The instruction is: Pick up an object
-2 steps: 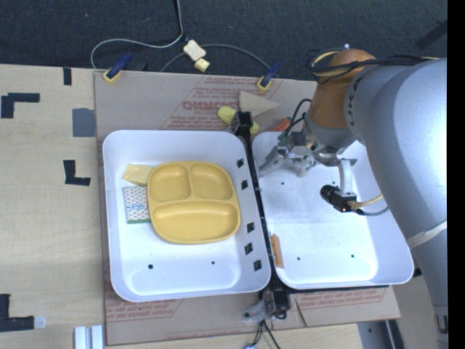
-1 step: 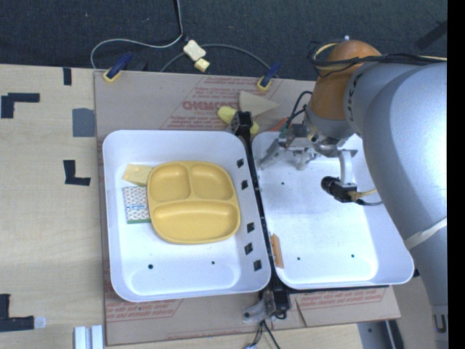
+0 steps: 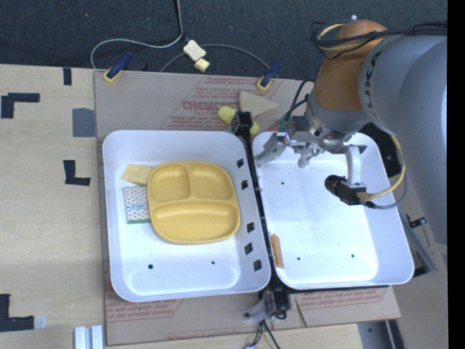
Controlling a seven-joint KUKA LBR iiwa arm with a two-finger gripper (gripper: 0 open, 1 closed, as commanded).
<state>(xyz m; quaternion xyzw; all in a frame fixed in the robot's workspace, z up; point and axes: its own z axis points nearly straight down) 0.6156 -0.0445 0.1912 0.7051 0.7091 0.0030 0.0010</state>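
Note:
A yellow divided plate lies in the middle of the left bin. Tucked at its left edge are a pale yellow flat piece and a small patterned card. A thin orange-brown stick lies along the left wall of the right bin. My gripper hangs over the far left corner of the right bin, open, its fingers spread with nothing between them. It is well apart from the stick and from the plate.
The grey arm covers the right bin's far right side, with a black fitting and cable hanging over the bin floor. Black clips line the seam between the bins. A yellow piece sits on the cardboard behind them.

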